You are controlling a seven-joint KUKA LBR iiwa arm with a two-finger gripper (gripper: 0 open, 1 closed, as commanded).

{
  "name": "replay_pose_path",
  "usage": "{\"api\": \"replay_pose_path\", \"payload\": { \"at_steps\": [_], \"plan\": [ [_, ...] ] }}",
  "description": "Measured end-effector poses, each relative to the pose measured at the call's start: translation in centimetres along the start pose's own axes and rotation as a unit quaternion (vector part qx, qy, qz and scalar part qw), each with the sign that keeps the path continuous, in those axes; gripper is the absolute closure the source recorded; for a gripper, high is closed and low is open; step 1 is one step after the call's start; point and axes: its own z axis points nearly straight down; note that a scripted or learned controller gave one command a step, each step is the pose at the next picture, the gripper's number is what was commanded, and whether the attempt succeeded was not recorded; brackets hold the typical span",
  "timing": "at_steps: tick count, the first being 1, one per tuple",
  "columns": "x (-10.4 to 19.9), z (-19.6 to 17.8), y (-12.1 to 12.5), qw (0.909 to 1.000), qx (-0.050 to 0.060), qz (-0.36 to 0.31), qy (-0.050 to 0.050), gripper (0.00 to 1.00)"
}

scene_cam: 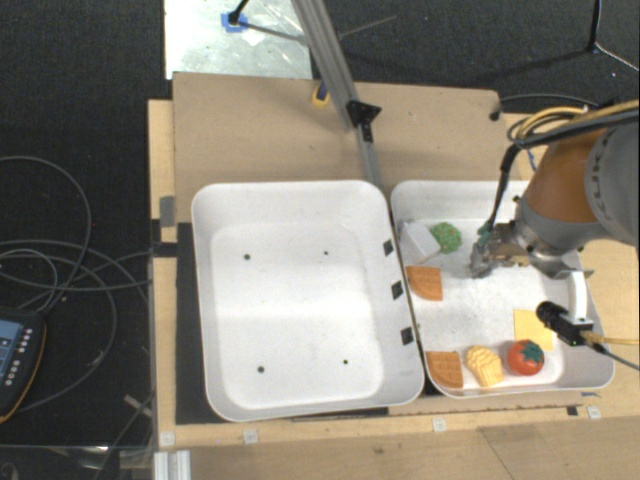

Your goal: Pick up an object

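While bent over the right bin (598,373), the arm (570,193) hangs low.

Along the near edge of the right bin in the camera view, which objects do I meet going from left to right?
Orange wedge → yellow crinkle-cut piece → red tomato. The yellow cheese slice lies slightly farther back, above the tomato, so I leave it out of the row.
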Motion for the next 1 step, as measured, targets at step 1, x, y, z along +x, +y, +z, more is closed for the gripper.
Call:
{"api": "replay_pose_path", "payload": {
  "at_steps": [1],
  "plan": [
    [-0.71,-4.57,0.22,1.0,-0.001,0.0,-0.001,1.0]
  ]
}}
